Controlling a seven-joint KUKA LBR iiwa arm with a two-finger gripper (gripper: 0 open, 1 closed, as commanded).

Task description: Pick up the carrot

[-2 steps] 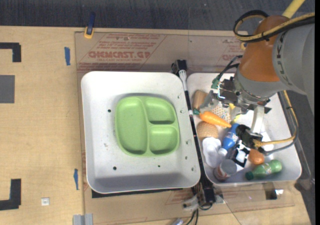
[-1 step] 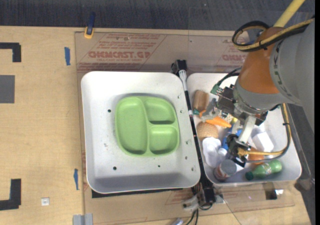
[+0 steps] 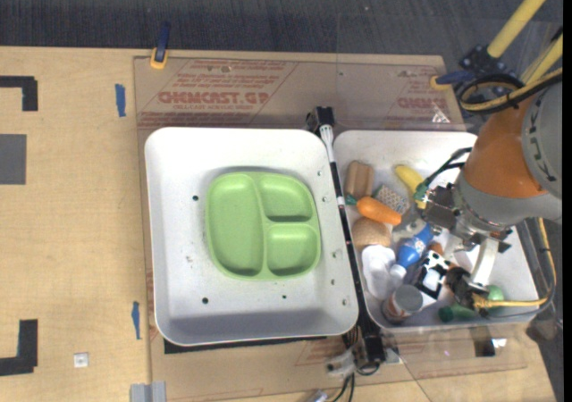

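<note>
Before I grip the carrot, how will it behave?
The carrot looks smooth and tapered, so probably stiff and light, but it may slip toward its thin end. Being round and beside a tan lump, it could roll if nudged.

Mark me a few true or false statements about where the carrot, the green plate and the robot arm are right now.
1. The carrot lies in the right bin. True.
2. The green plate sits in the right bin too. False: it sits in the left bin.
3. The arm is over the right bin. True.
4. The carrot rests on the green plate. False: it lies among other things in the right bin, near the side that meets the left bin.
</note>
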